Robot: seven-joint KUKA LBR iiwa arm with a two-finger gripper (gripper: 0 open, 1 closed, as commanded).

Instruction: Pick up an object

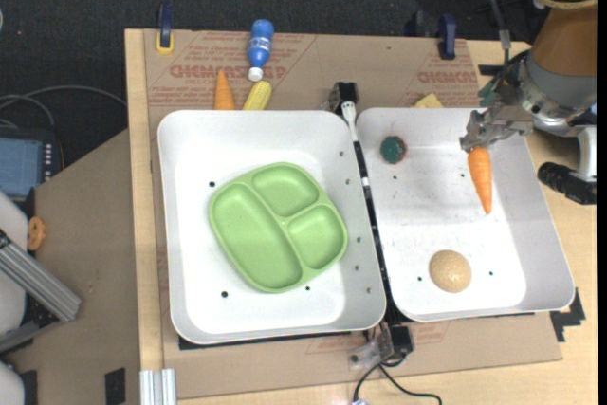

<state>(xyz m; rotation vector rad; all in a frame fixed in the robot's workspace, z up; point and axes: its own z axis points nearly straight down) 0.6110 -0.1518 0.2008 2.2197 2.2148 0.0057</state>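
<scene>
We have the gripper [477, 139] sitting right at the top end of the carrot [481, 178] in the right bin [541, 285], and we can't tell from this angle whether it has a grip on it. The carrot's long axis runs from the gripper down toward the near edge, tip pointing at us. We'd call it the closest target; the potato [450, 270] and green ball [392, 148] lie well apart.

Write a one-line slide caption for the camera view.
Pincer at the orange carrot's top in the right white bin; green divided plate in the left.
</scene>
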